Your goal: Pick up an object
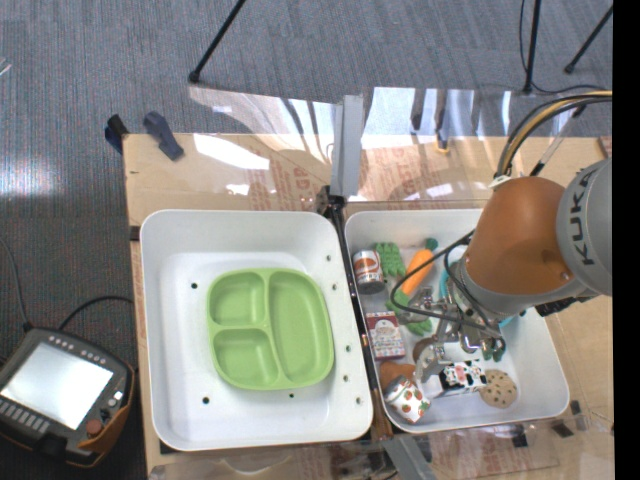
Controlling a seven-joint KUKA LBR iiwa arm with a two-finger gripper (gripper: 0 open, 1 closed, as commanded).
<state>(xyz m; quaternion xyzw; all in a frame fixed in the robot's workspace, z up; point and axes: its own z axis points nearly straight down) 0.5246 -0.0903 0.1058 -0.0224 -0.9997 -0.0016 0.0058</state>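
The right bin (545,368) holds several small toys. A small can (368,266), a green piece (390,259) and an orange carrot (420,264) lie at its far left. A small printed box (385,334) lies by the left wall. Along the near side are a white patterned cup (408,399), a black-and-white carton (463,376) and a brown cookie (497,389). My gripper (452,346) hangs low over the middle of this bin, just above the carton and right of the box. The orange wrist band hides what lies under it.
The left bin (170,268) holds a green divided plate (270,328). A metal post (346,153) stands behind the seam between the bins. A handheld screen unit (60,393) sits on the floor at the left. Tripod legs stand behind the bench.
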